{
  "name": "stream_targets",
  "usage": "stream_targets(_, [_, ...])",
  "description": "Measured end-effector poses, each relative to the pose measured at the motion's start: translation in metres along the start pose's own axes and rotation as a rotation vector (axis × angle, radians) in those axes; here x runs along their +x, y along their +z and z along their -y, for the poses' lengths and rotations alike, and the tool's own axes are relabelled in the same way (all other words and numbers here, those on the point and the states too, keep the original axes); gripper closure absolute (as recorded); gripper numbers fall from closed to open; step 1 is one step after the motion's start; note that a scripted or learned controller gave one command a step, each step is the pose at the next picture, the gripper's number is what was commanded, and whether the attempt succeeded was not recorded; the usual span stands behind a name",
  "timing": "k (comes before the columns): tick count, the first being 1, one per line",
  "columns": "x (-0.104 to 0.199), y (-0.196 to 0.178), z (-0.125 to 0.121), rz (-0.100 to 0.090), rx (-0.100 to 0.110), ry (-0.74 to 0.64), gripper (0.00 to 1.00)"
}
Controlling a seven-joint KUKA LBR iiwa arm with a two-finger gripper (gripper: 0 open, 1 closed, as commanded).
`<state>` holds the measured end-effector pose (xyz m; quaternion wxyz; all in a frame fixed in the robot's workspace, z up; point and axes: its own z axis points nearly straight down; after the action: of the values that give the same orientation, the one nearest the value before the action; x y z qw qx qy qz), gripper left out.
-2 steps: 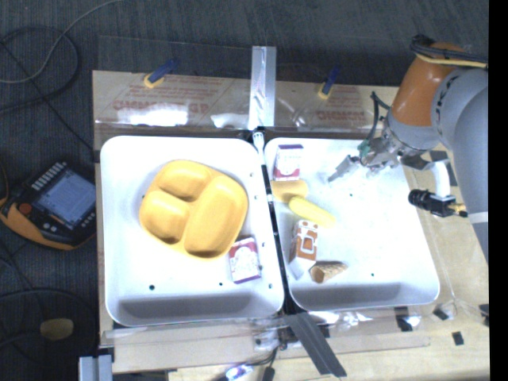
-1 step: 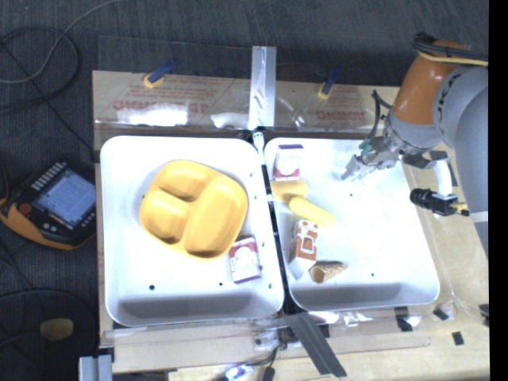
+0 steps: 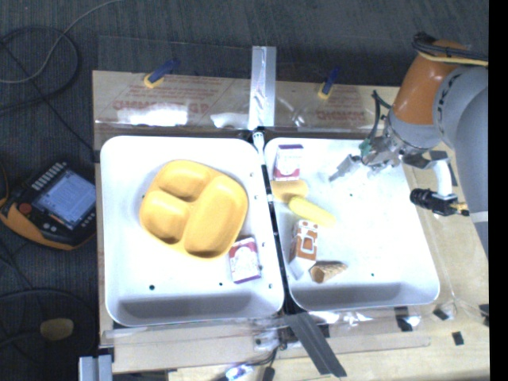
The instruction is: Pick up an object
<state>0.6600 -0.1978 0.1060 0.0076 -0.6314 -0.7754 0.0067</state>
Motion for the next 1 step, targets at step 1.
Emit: stream_targets(1, [0.0226, 0.0090, -0.0126, 0.004, -0.014, -0.064, 0.00])
